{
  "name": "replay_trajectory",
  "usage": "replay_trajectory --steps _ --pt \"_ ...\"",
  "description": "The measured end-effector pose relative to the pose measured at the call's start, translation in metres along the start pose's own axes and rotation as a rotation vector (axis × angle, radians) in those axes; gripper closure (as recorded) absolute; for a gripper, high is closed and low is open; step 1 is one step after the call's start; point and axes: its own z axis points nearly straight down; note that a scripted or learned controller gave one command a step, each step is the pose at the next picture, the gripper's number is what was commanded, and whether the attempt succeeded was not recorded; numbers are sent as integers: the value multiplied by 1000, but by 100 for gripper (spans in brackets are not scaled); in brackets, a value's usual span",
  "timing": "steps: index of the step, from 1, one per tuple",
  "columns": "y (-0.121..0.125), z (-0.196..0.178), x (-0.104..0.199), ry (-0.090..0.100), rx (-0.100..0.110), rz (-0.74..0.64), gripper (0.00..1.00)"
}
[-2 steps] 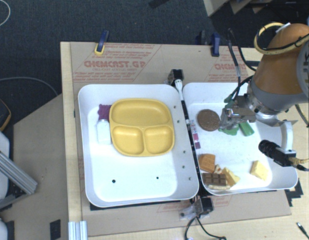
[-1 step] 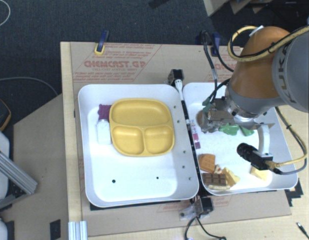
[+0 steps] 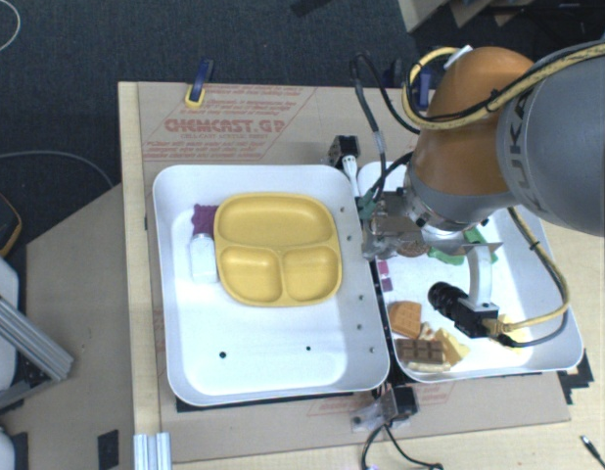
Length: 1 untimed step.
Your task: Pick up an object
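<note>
My gripper (image 3: 387,233) reaches down into the right bin (image 3: 537,355) near its left wall, under the orange wrist band. Just below it lies a small purple piece (image 3: 384,276). A tan cracker-like square (image 3: 406,315) and a brown chocolate-like block (image 3: 423,352) lie at the bin's front left, with a pale yellow piece (image 3: 458,347) beside them. Part of a green thing (image 3: 448,257) peeks out from under the wrist. The arm hides much of this bin.
The left bin (image 3: 263,360) holds a yellow divided plate (image 3: 278,247), with a purple thing (image 3: 203,218) and a white thing (image 3: 201,258) at the plate's left. Cardboard (image 3: 234,116) lies behind the bins.
</note>
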Motion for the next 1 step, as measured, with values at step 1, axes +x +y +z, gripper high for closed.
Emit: replay_trajectory --steps 1 --pt "-6 14 40 -1 8 3 100"
